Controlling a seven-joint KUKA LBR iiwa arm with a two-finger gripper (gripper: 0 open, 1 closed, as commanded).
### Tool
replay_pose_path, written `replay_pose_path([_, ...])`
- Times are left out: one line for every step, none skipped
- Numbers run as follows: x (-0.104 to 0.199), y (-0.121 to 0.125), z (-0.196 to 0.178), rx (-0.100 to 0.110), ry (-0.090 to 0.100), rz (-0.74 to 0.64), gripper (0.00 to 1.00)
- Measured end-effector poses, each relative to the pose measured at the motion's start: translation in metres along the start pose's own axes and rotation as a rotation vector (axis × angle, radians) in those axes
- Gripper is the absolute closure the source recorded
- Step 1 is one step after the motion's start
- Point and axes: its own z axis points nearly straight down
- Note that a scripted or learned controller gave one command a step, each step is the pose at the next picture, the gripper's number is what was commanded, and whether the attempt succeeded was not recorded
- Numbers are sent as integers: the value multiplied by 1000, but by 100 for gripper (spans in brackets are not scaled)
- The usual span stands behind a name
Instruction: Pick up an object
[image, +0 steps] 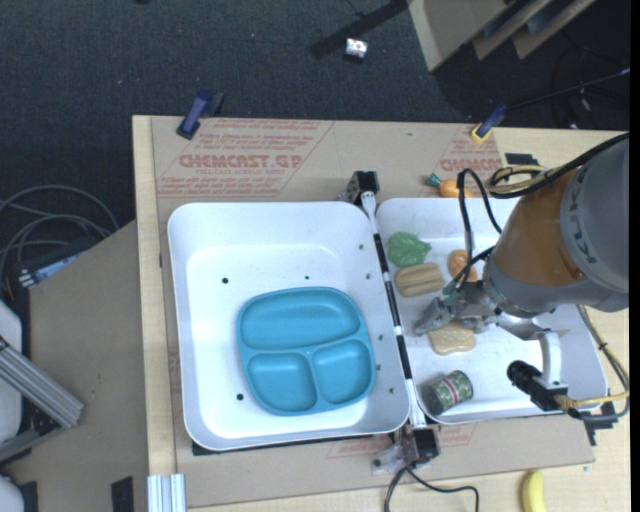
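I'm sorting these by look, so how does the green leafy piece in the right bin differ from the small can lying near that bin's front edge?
The flat green leafy piece is one plain colour, while the small can with a green label shows a metal end. The leafy piece has an irregular outline; the can is a cylinder lying on its side. The leafy piece sits at the far end of the right white bin, the can at the near end. Both are green.

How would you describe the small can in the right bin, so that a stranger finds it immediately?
Look at the right bin, the one under the arm. The can lies on its side in that bin's near left corner, close to the divider between the bins. Unlike the tan food pieces farther back, it is a cylinder with a green patterned label.
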Motion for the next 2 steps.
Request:
replay_pose_path([0, 0, -10, -2, -1, 0, 100])
replay_pose_path([88, 1, -101, -5, 1, -3, 100])
